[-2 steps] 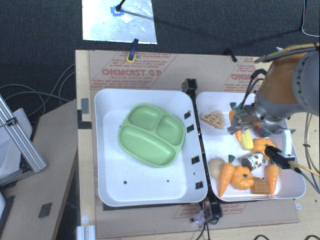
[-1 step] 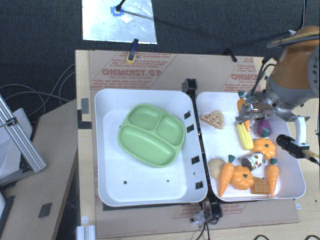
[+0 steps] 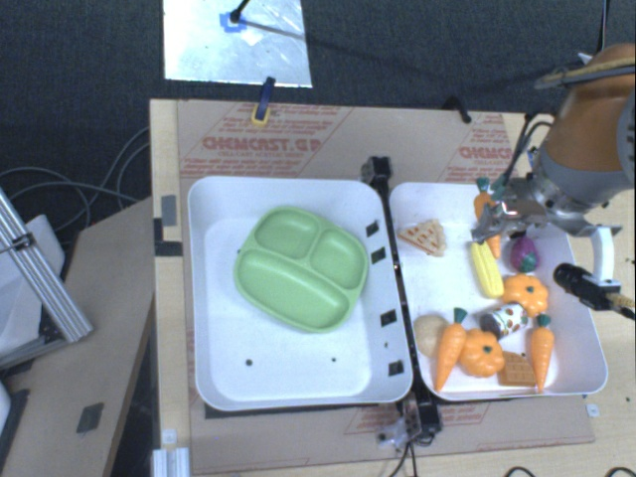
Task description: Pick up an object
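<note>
Two bins sit side by side — the gripper (image 3: 494, 229) hangs low in the right bin (image 3: 596, 366), among toy foods, just above the yellow corn (image 3: 486, 268). Whether it holds anything I cannot tell. Judged step: reaching to grasp — next it must close squarely on one item, then lift

Two shallow white plastic bins (image 3: 214, 266), smooth, slight sheen. Green divided plastic plate (image 3: 301, 266), matt-smooth. Glossy plastic toy food: yellow corn cob (image 3: 486, 269), orange pumpkin (image 3: 524, 293). Brown cardboard sheet with red print (image 3: 288, 142) under bins, matt. Shiny crinkled foil-like square sheet (image 3: 236, 28) beyond it.
</note>
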`<action>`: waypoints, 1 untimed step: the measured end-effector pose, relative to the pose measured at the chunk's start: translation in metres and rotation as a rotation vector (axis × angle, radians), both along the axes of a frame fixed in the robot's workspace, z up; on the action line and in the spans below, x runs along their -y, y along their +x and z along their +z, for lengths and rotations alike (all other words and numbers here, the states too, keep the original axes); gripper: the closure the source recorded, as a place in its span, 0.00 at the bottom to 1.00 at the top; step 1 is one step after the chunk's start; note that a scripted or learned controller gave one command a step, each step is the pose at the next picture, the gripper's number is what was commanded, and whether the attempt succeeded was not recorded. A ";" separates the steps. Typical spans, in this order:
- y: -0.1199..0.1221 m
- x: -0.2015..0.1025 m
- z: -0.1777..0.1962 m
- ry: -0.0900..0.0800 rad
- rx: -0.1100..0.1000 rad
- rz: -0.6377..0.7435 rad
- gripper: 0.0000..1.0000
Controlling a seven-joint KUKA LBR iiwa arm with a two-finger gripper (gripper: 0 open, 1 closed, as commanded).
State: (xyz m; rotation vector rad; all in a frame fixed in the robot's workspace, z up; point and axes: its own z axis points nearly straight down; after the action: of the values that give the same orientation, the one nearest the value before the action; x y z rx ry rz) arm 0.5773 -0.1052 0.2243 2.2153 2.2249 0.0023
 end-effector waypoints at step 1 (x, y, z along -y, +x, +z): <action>0.004 -0.051 -0.010 0.001 -0.001 0.004 1.00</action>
State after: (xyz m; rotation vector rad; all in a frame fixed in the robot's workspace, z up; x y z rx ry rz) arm 0.5817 -0.0543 0.2147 2.2118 2.2304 0.0034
